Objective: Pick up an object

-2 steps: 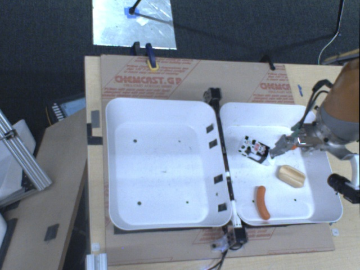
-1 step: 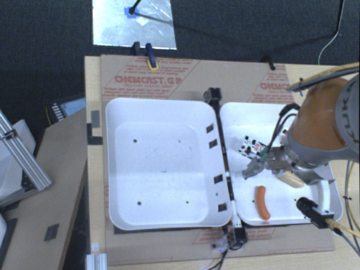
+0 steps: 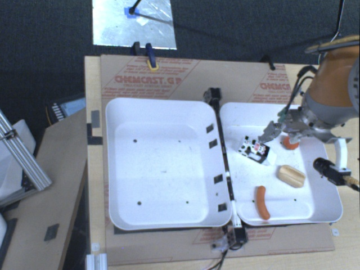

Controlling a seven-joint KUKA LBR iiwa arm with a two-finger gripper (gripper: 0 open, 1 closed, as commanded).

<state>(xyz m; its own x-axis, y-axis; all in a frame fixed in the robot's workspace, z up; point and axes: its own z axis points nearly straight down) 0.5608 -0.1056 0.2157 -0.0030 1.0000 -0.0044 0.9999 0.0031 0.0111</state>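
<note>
My gripper (image 3: pixel 279 133) hangs over the upper part of the right bin (image 3: pixel 326 207), under the grey arm with its orange band (image 3: pixel 337 75). Just below it lies a small orange-red object (image 3: pixel 291 144), partly hidden by the gripper. To the gripper's lower left sits a small black-and-white patterned piece (image 3: pixel 254 149). A tan bun-like block (image 3: pixel 291 176) lies nearer the front of the same bin. A red-orange sausage (image 3: pixel 262 201) lies lengthwise close to the front wall. Nothing is visibly held.
The left bin (image 3: pixel 115 167) stands beside the right one, with a black clipped divider (image 3: pixel 220 156) between them. A black part (image 3: pixel 331 170) sticks in over the right bin's right rim. A silver sheet (image 3: pixel 134 16) lies behind the bench.
</note>
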